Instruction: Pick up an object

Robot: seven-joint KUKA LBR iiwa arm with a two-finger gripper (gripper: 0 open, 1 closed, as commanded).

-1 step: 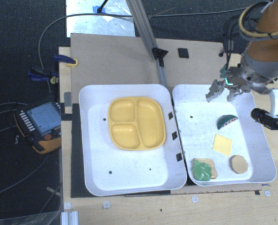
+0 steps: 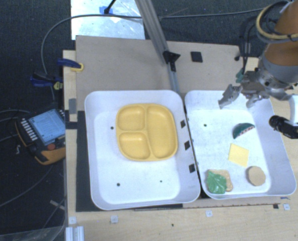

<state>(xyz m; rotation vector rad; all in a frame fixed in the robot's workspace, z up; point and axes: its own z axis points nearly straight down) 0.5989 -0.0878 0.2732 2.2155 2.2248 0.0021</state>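
Observation:
The right bin point(image 2: 209, 139) holds a green and red watermelon slice point(image 2: 243, 130), a yellow cheese square point(image 2: 239, 154), a round tan cookie point(image 2: 256, 175) and a green leafy piece on toast point(image 2: 218, 181). My gripper point(image 2: 239, 98) hangs over the bin's back part, up and left of the watermelon slice. Its two grey fingers stand apart, open, with nothing between them.
The left bin point(image 2: 101, 149) holds a yellow divided plate point(image 2: 146, 131). A metal pole point(image 2: 156, 26) slants down to the bench between the bins' back edges. Clamps and a handheld pendant point(image 2: 42, 134) lie off the bench at left.

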